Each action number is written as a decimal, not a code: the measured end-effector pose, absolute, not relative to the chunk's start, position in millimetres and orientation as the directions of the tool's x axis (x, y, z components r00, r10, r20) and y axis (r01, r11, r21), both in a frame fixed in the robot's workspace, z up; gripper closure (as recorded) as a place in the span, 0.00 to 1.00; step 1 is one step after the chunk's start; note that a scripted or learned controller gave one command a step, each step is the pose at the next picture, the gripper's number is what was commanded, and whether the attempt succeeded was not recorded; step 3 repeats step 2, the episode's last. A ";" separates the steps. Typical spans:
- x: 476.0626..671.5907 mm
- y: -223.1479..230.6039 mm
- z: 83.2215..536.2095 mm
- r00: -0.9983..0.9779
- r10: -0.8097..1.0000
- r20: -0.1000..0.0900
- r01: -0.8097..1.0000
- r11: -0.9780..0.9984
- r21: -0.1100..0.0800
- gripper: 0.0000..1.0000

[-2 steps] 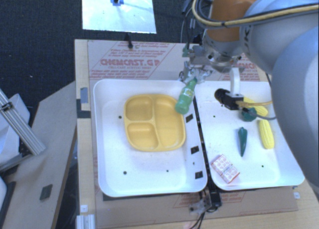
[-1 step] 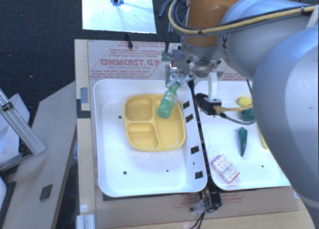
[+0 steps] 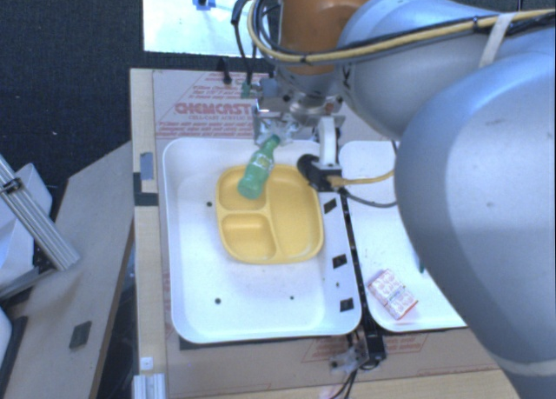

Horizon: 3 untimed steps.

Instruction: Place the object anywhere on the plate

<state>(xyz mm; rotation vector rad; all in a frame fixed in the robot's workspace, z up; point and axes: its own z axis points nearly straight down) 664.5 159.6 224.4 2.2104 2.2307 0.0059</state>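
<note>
the arm is reaching in from the right, wrist bent down, its claw gripping the green bottle by the neck, tilted over the yellow plate's back compartment.

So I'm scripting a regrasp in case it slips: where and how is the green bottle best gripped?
Grip the green bottle across its narrow neck end, coming from above. It hangs tilted, neck up under the gripper, body down over the yellow plate's far-left corner; the neck looks slim enough for the fingers, and the top is unobstructed.

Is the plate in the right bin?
No, the yellow plate lies in the left bin; the right bin holds a small packet.
</note>
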 end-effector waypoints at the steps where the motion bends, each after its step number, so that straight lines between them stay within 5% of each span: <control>1: 653.7 144.9 217.6 0.000 1.000 -0.001 1.000 0.000 0.000 1.00; 2: 654.2 145.3 218.0 -0.002 1.000 0.000 1.000 0.002 0.001 0.00; 3: 654.2 145.3 218.0 -0.002 1.000 0.000 1.000 0.002 0.001 0.00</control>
